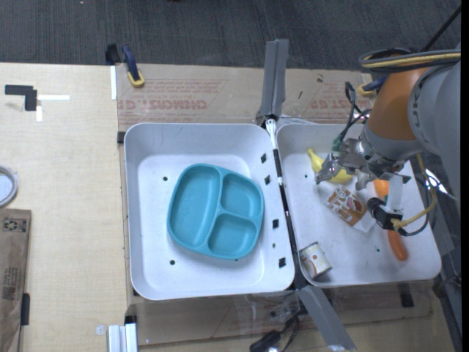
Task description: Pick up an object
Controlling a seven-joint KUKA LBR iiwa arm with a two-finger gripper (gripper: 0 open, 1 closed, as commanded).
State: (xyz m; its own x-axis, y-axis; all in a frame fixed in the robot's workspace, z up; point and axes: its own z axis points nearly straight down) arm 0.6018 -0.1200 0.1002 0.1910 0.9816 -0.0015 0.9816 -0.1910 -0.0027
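The printed snack packet [347,205] lies flat in the right bin [352,262], brown and white with red patches; its lettering is too small to read. Just up-left of the packet sits a yellow banana-like piece [319,163]. Below the packet, at the bin's near-left corner, a small can [315,259] lies tipped, its label unreadable. To the packet's right lies an orange carrot-shaped thing [396,245].

The gripper [343,169] hangs just above the packet, by the yellow piece; whether it grips anything, I cannot tell. The grey arm [432,108] bends in from the right, orange band showing.

Left of the packet, the other bin [139,218] holds a blue divided plate [216,211]. Beyond it, cardboard [176,94] reads "CHEMCO2," reversed.
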